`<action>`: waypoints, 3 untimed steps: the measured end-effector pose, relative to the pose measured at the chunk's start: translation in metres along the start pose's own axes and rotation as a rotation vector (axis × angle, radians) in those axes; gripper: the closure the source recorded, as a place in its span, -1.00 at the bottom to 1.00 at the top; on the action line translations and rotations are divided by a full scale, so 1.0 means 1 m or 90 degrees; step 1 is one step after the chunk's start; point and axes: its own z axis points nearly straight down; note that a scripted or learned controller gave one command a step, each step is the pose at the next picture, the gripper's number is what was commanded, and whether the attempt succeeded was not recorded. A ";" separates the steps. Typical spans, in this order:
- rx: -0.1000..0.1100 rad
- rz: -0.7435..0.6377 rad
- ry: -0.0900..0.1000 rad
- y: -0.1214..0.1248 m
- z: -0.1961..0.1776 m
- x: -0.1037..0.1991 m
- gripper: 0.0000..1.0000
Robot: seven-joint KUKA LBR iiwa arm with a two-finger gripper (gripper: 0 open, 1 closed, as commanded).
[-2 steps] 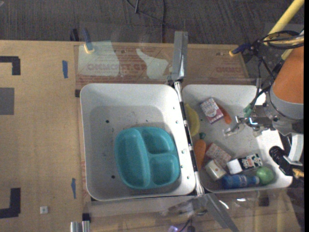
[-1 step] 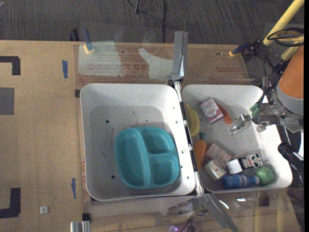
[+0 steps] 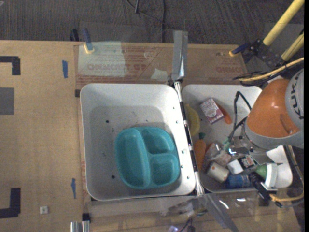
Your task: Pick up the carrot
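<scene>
Orange carrot in right bin, hand just right of it

Orange carrot lies lengthwise along right bin's left wall.

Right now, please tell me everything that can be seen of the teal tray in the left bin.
The teal tray is a shallow plate with rounded corners, and it looks like smooth plastic. Raised ridges split it into three compartments: one long one along its left side and two smaller ones on its right. It lies flat, open side up and slightly turned, on the floor of the left bin, toward the near right corner. Its right edge reaches close to the bin's right wall. Nothing lies in it.
</scene>
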 end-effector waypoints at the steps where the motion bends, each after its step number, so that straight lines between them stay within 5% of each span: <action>1: -0.001 0.164 -0.001 0.087 -0.059 -0.003 -1.00; 2: -0.010 0.104 0.001 0.018 0.005 -0.020 -1.00; 3: 0.001 0.327 -0.001 0.078 -0.014 0.003 -1.00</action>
